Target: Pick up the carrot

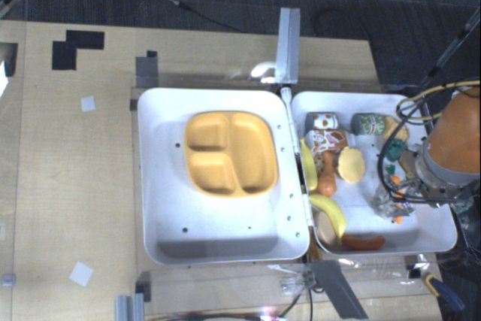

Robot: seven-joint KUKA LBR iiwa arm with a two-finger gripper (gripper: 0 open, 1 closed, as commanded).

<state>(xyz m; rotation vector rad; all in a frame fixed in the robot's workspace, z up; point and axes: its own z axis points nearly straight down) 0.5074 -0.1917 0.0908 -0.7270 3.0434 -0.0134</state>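
Gripper (394, 201) low over right bin (443, 240), finger state indiscernible; orange carrot (399, 218) just beneath: centre, descend squarely, pinch mid-length.

A broad orange band (457, 133) is seen above a grey wrist (443, 173), with black and yellow cables (409, 105) looped alongside.

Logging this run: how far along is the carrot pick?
Done: the arm is over the right bin. In hand: the tool sits low by a small orange piece, possibly the carrot; no grip is visible. Left: grasping and lifting it.
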